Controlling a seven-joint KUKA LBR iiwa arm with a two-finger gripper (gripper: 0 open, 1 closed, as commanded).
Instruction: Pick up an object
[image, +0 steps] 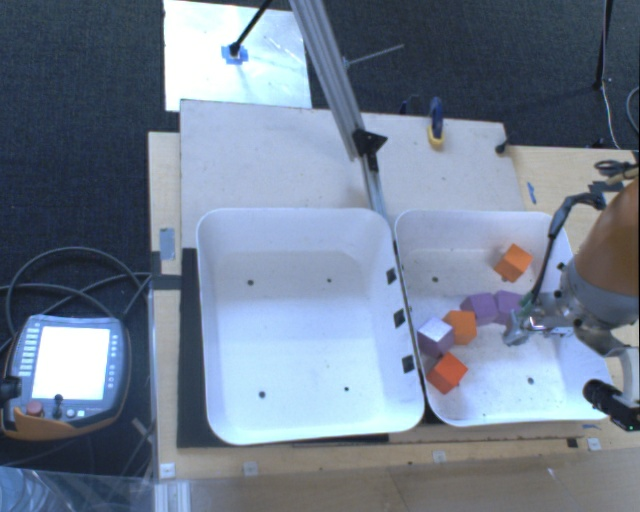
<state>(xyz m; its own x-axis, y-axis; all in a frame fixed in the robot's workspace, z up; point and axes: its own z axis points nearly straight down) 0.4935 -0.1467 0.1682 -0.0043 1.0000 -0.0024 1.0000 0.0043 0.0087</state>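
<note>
Camera view, looking down at a slant. Two shallow white plastic bins side by side on the bench: left bin (230, 330), right bin (425, 235).

Right bin holds all the loose pieces. Small orange block (513, 262) sits alone toward the far right part of the floor. Nearer the middle – a curved purple arch-shaped piece (490, 305), w/ a second orange cube (461, 325) just beside its left end. A purple block w/ white top face (435, 335) touches that cube on the left, close to the wall btwn bins. Third orange block (447, 372) lies just in front of those, near the front-left corner.

Grey arm w/ orange band (610, 250) comes in from the right edge, over the right bin's right side. Two-finger metal gripper (522, 328) is low over the bin floor, just right of the purple arch – near its right end, contact not clear. Jaw state: cannot tell, fingertips too small and blurred. Nothing visibly btwn them.

Left of bench: teach pendant w/ bright screen (65, 375) on dark floor, cables looped around it.
</note>
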